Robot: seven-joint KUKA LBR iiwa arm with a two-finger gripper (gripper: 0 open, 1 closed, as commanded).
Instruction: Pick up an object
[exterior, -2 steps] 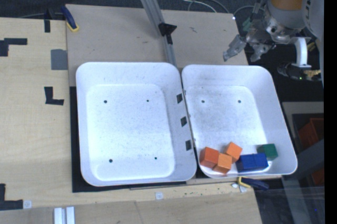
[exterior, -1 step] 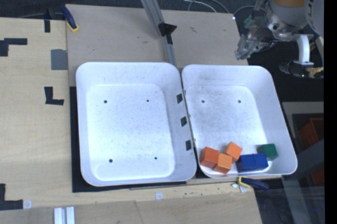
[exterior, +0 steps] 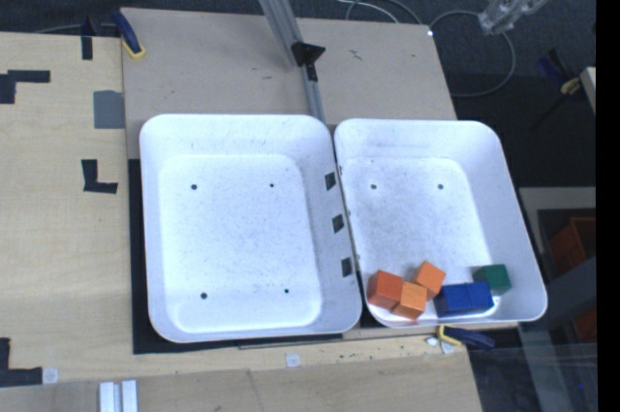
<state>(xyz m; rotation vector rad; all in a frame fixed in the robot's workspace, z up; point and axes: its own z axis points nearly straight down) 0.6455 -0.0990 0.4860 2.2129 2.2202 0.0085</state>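
Bins sat side by side on the desk (exterior: 387,71): the left bin (exterior: 165,236) and the right bin (exterior: 484,168), their inner rims touching along the middle. All the blocks lay bunched in the near corner of the right bin, well apart from the gripper (exterior: 506,8), which hung at the far right of the scene, beyond the desk's far right corner. From there the blocks lay toward the near side and a little left, so I judged the coming move to be a long reach across the right bin. Whether its fingers were spread or closed I cannot tell; nothing showed between them. The blue block (exterior: 463,300) lay with its long side left to right, the green block (exterior: 495,277) just beside it on the right. Three orange blocks (exterior: 407,289) clustered on its left, touching one another.
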